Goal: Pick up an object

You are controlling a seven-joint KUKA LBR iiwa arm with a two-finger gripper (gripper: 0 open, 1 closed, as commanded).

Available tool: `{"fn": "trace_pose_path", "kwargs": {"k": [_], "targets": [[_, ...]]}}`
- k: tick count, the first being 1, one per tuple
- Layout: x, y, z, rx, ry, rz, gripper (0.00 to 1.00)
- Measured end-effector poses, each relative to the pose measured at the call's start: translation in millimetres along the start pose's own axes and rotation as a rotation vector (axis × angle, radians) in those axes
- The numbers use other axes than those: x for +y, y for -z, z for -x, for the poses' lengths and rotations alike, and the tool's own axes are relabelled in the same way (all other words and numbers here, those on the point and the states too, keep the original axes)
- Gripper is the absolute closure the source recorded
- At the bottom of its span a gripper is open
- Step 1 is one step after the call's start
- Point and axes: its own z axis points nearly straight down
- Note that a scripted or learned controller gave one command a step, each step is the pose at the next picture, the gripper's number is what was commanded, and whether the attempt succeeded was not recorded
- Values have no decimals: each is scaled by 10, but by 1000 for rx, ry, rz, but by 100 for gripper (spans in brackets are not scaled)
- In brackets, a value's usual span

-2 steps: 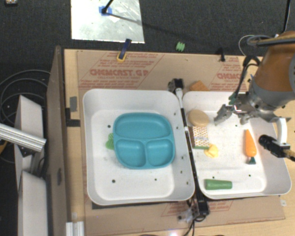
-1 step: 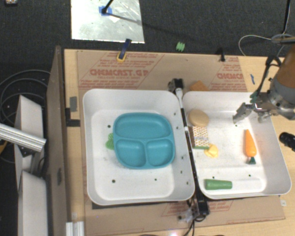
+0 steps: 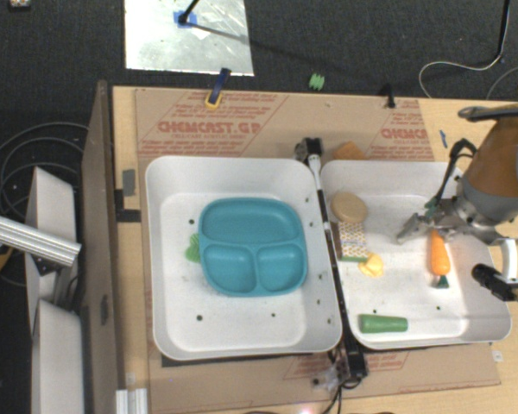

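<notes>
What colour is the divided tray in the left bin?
Teal blue tray, seen clearly in the camera view.

arm [image 3: 501, 158] reaches in low from the right.

Dark carpet floor [image 3: 52, 59]; shiny metal sheet [image 3: 188, 22] lying on it; black cables [image 3: 26, 149] at left; cardboard-covered bench [image 3: 242, 119].

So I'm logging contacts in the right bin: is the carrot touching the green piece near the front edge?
Apart. The camera view shows bare white bin floor between the carrot and the green piece, which lies nearer the front wall.
</notes>
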Motion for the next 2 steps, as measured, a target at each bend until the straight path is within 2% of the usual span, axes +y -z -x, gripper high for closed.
{"fn": "trace_pose_path", "kwargs": {"k": [1, 2], "targets": [[27, 160, -14, -2, 3, 8, 100], [-135, 1197, -752, 1, 10, 9, 100]]}}
